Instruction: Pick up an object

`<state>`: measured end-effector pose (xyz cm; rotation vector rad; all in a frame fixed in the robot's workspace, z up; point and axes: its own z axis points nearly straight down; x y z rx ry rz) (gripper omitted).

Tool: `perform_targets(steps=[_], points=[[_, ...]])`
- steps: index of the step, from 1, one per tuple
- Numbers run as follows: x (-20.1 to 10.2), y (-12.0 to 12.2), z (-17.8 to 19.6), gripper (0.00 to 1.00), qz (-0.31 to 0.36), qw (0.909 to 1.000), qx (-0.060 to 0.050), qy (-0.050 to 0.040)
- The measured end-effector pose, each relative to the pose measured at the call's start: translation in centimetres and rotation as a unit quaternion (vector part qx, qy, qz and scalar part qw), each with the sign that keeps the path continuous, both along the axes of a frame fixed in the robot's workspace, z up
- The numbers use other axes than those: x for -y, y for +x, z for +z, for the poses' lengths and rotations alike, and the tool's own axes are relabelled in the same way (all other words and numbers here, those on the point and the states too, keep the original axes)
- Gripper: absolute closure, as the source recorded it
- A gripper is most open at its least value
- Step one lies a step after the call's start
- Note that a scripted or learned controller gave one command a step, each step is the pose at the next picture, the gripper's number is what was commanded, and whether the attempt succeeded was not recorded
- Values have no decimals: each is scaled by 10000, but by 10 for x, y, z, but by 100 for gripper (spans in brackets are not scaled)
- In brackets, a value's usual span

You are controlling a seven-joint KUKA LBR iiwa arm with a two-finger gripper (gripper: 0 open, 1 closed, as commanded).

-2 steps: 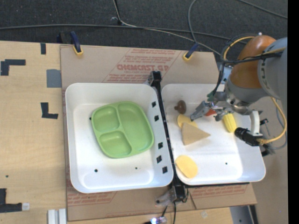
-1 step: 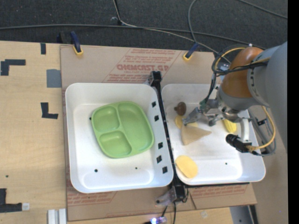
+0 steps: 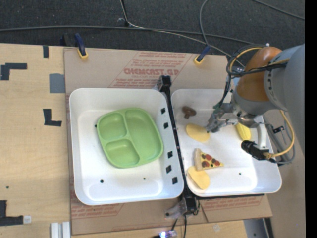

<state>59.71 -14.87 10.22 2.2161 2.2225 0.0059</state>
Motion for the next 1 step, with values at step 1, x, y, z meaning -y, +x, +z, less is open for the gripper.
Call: perform_targets(steps=[1], points=[[-6, 9, 56, 100, -5, 10000, -7, -7]])
